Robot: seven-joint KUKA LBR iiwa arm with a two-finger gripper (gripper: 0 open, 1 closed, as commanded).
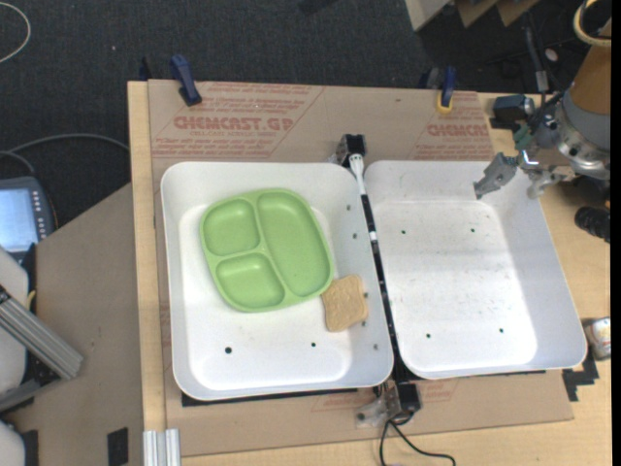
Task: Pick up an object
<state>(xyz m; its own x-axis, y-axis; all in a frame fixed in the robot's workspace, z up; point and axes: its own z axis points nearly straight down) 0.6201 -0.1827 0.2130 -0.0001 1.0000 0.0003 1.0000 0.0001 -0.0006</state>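
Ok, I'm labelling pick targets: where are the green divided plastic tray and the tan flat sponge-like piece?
green divided plastic tray [267, 250], camera view, on its central dividers.
tan flat sponge-like piece [344, 303], camera view, on its top face.

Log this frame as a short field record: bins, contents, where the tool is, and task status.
left bin: holds a green divided plate and a tan sponge-like piece
plate and tan piece: tan piece lies at the plate's lower right corner, touching or nearly so
right bin: white, speckled floor
tool: over the right bin's upper right corner, nothing seen between its fingers
arm: enters from the right
task status: no object picked up yet
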